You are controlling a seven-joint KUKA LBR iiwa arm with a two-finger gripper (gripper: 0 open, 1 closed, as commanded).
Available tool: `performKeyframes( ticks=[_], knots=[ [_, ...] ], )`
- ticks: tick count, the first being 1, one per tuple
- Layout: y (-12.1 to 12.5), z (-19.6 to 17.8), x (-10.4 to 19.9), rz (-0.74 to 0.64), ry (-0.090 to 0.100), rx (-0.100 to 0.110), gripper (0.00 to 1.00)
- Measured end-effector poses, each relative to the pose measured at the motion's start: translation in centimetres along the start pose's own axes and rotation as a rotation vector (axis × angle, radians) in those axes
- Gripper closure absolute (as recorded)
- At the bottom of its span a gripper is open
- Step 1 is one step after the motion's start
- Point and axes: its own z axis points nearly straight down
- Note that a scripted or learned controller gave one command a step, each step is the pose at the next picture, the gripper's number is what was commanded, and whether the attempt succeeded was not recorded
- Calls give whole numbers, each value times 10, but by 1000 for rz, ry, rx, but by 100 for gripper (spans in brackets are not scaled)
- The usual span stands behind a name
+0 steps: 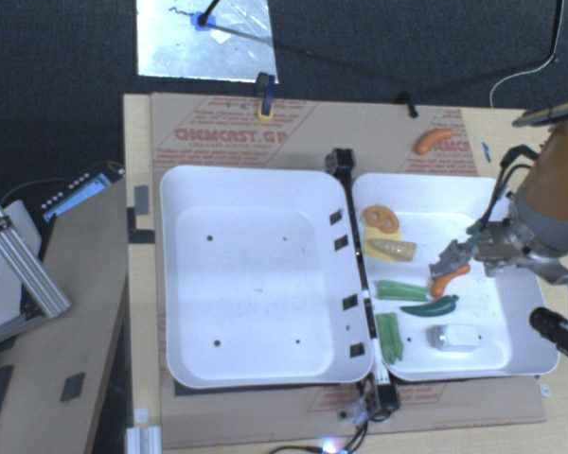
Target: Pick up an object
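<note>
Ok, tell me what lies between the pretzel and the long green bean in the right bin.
In the camera view, a pale yellow wedge lies between the pretzel above it and the green bean below.

The grey arm with its orange band reaches in from the right, wrist tilted down and leftward, its claw (pixel 448 265) low over the right-hand side, fingers seemingly closed on something orange, though the view is too coarse to be sure

An orange sausage toy (pixel 433 141) lies on the cardboard (pixel 293 126) behind the bins.
</note>
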Motion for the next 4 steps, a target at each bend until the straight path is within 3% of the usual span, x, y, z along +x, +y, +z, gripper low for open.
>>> performKeyframes(
  ticks=[1,2,3,4],
  knots=[
    [-15,95,-15,4,1,9,0],
    [30,146,23,-3,-1,-5,0],
    [142,143,0,-4,-4,-13,0],
    [140,131,0,-4,-1,-10,100]
  ],
)
